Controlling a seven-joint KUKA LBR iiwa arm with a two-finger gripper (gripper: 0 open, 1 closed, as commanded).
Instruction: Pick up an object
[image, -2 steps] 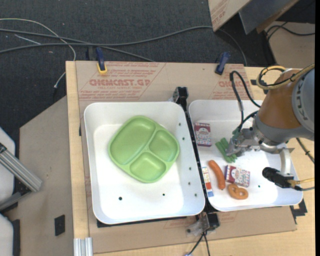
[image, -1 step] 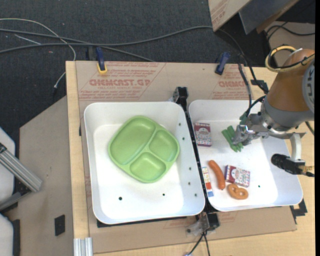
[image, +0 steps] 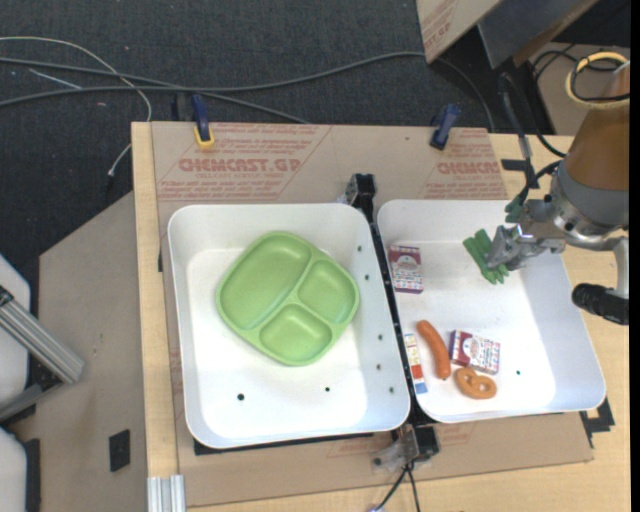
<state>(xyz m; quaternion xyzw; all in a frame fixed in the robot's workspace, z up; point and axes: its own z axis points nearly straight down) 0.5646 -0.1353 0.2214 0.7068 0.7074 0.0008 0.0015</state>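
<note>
green ridged toy at the hand.

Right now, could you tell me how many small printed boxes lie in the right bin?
3: one box near the divider, one beside the pretzel, one at the left wall.

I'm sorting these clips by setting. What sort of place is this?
Probably a robotics lab: two shallow white bins clamped on a cardboard-covered bench, loose cables on dark carpet, and a grey robot arm reaching in.
</note>
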